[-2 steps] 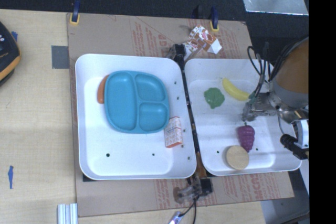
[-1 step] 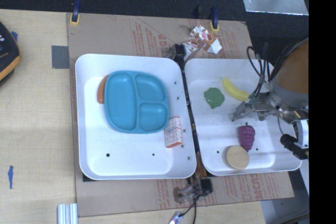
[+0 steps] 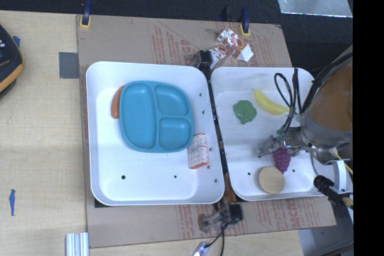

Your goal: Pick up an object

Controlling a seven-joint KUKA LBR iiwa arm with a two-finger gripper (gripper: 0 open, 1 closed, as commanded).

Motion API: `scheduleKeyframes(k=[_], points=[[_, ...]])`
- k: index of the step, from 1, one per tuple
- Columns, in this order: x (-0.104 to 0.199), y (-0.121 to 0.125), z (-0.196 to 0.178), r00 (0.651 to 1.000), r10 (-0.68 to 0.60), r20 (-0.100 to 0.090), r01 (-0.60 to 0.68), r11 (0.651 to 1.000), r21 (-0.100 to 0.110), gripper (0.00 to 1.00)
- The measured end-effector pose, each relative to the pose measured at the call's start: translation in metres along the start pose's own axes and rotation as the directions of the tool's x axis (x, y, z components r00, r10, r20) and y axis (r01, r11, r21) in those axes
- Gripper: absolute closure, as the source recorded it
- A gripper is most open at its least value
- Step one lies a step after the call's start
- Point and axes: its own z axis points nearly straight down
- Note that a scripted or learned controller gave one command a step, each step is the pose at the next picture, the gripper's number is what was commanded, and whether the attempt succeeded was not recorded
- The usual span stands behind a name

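Arm [image 3: 333,108]: grey body with a broad orange band
Cables [image 3: 288,93]: thin black loops running along the arm
Claw [image 3: 277,144]: small, grey metal, with slim fingers

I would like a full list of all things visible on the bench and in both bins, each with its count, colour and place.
bins: 2, white, side by side on the bench
divided plate: 1, blue, left bin, centre
orange item: 1, orange, left bin, partly under the plate's left edge
small packet: 1, white and red-brown, left bin, by its right wall
banana: 1, yellow, right bin, upper part
green piece: 1, green, right bin, left of the banana
purple item: 1, purple, right bin, just below the end effector
round disc: 1, tan, right bin, near its lower wall
wrapper: 1, white and red, on the cardboard above the bins
end effector: 1, grey metal, low over the right bin
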Motion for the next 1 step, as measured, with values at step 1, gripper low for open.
scheduleKeyframes(k=[1], points=[[-0.001,-0.0001,-0.0102,1.0,-0.005,0.001,0.005,1.0,0.001,1.0]])
